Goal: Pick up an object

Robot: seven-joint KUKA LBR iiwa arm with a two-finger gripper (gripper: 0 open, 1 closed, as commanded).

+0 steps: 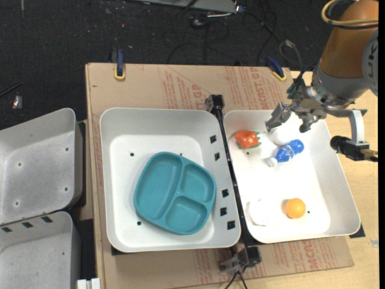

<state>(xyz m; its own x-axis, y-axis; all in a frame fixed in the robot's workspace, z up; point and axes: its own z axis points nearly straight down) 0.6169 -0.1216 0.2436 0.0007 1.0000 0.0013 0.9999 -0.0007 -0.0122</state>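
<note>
My gripper (293, 118) hangs over the far end of the right-hand bin (343, 188), at about two o'clock in the camera view, with its two fingers (277, 117) spread apart and nothing between them — open, holding no object. My grey arm comes in from three o'clock, the orange band (352, 26) sitting high above the wrist.

Below and just toward six o'clock of my gripper lies a blue and white object (287, 152), tilted, its white end pointing toward seven o'clock; I cannot tell exactly what it is. At about nine o'clock from my gripper, near the bin's left wall, rests a red-orange object with a green bit on it (247, 139), close to the blue one but apart from it. Farther down the same bin, toward six o'clock, sits an orange ball (295, 208), and just beside it at its nine o'clock a pale white object (259, 212) that hardly stands out from the bin floor.

The left-hand bin (114, 179) holds a teal divided plate (174, 192) with three compartments, lying flat and turned at a slant. Both bins rest side by side on a brown board (168, 83) over the surface — two clamps (119, 64) grip the board's far edge at twelve o'clock.
</note>
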